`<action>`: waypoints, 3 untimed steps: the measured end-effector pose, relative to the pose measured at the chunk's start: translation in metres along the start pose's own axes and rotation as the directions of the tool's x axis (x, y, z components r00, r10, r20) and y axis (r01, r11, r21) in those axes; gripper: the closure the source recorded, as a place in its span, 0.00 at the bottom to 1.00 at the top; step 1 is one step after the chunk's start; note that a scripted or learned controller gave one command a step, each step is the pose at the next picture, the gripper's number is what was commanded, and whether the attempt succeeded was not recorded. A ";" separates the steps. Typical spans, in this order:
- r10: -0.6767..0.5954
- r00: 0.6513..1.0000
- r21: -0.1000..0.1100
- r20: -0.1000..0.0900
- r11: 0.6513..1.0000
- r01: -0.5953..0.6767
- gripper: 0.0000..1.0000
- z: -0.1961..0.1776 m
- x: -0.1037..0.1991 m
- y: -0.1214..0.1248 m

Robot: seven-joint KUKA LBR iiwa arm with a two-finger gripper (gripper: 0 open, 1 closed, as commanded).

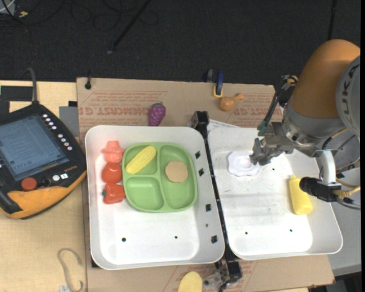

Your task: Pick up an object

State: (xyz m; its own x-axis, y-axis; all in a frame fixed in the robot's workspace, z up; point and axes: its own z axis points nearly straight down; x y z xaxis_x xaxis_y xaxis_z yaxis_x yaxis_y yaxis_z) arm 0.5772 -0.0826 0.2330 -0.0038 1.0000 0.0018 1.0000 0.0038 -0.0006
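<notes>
the likeliest target, as i read it, is the white object (pixel 242 164) lying in the right bin (pixel 280 245), near that bin's upper left part. my hand (pixel 260 157) sits right at its right edge, touching or just above it; i cannot tell which from this slant. i also cannot tell how the hand is set, since it shows as a dark cluster against the bin floor, and nothing is clearly held.

further right in the same bin lies a yellow block (pixel 300 195), well apart from the hand, with a black part of the arm's hardware just beside it.

the left bin (pixel 146 248) holds a green divided plate (pixel 160 178) bearing a corn cob (pixel 139 159) and a tan round piece (pixel 176 172); red toys (pixel 112 174) lie just beside the plate's left rim.

my worry: the white object looks low and pale against the white floor, so the hand may close over its edge and slip off, or push it sideways. if it is soft, it could be pinched by only a corner and drop on the lift.
</notes>
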 end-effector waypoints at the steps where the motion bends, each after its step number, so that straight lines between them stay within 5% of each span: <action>1: 0.000 1.000 0.000 -0.001 1.000 0.000 1.00 -0.007 0.051 0.013; 3: 0.001 1.000 -0.001 0.000 1.000 -0.001 1.00 -0.002 0.148 0.053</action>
